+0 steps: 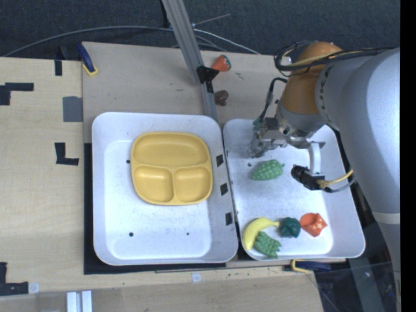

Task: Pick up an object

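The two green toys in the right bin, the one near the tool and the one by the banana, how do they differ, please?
The green grape bunch lies alone in mid-bin, just below the tool; the green leafy toy lies at the near edge, touching the banana. The grape bunch is paler and rounded; the leafy toy is brighter, with a lobed outline. Both lie in the right bin.

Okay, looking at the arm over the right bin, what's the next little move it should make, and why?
Probably a short shift toward the green grape bunch, then straight down. The gripper hangs just above and slightly left of the bunch, with nothing visibly held. That bunch lies alone mid-bin, while the banana and the other toys crowd the right bin's near edge.
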`<state>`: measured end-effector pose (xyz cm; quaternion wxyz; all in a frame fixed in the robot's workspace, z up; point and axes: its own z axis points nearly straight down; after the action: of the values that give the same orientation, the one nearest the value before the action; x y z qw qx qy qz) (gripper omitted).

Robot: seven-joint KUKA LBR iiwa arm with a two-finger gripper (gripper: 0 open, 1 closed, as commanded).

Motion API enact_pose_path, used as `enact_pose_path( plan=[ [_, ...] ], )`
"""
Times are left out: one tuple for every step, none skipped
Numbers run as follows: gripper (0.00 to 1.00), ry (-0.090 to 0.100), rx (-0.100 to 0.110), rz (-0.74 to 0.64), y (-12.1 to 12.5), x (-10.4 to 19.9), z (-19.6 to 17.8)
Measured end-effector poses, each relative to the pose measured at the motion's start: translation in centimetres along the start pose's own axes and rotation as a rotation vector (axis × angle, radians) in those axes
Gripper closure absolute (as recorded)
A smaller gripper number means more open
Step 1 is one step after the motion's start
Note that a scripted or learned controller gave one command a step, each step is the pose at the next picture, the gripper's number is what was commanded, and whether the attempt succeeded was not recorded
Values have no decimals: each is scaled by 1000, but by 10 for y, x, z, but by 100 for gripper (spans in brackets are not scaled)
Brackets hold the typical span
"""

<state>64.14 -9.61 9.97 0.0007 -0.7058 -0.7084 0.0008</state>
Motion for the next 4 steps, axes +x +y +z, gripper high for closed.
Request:
enact_pose_path(
  plan=[
    [100,0,-5,3,0,-5,-43],
    [100,0,-6,1,5,2,-104],
    [100,0,-6,2,6,3,-146],
    [100,2,0,-2,1,49,-145]
  ],
)
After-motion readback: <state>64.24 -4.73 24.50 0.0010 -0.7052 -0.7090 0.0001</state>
